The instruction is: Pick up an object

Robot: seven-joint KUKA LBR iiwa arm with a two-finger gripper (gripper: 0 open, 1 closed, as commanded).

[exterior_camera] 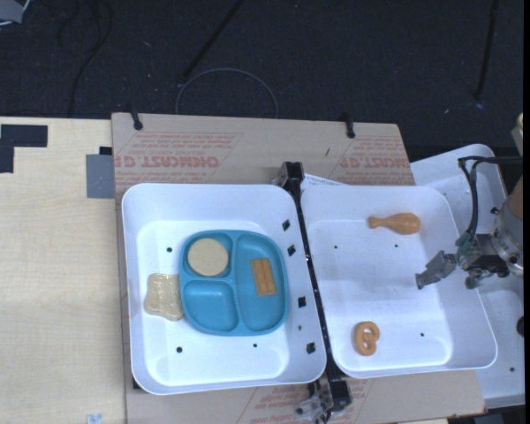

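I see dark carpet [247, 42] with loose cables [225, 87] beyond the cardboard sheet [247, 153]; a pale wooden bench [44, 281] lies left of it.

Light fell evenly from above and the scene was bright, the two white bins [380, 360] nearly washed out with little surface detail. Left of the gripper [435, 272] a soft grey shadow lay on the bin floor. Beyond the gripper, the dark floor [247, 42] swallowed most detail. Focus was slightly soft throughout, with no strong glare.
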